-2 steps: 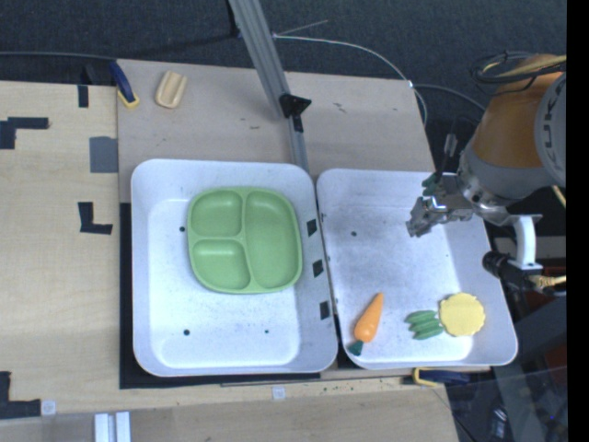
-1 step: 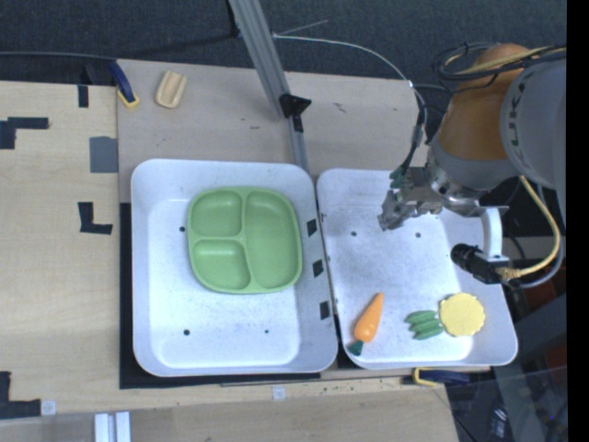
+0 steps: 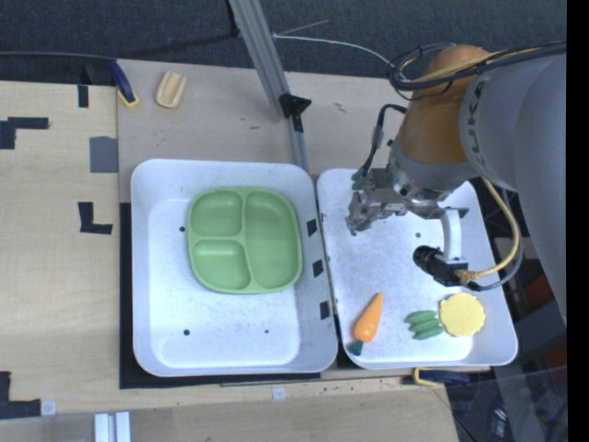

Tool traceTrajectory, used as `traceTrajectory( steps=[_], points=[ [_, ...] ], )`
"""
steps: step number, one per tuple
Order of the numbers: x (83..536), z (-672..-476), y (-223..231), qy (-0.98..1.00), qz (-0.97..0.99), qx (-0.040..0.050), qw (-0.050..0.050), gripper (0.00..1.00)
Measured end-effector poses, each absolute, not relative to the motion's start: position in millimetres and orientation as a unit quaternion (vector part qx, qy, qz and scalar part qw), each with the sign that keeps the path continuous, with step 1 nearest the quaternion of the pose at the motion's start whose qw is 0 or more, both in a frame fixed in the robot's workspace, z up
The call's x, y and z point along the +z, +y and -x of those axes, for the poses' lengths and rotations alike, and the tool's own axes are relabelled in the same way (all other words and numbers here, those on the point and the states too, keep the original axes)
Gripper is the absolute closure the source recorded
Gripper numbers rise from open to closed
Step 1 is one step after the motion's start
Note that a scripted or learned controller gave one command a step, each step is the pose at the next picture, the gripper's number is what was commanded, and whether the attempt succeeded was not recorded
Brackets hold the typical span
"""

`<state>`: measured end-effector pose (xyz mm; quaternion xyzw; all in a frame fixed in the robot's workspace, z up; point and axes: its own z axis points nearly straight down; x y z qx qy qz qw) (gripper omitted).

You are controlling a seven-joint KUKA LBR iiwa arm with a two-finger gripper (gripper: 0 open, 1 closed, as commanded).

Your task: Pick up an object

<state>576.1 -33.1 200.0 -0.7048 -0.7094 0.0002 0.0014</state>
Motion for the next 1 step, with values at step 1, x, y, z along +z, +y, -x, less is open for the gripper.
traceTrajectory(
  steps=[1],
  points=[
    [206.5,-582.0,30.6,-0.710,0.704,-0.0005,0.001,1.00]
  ],
)
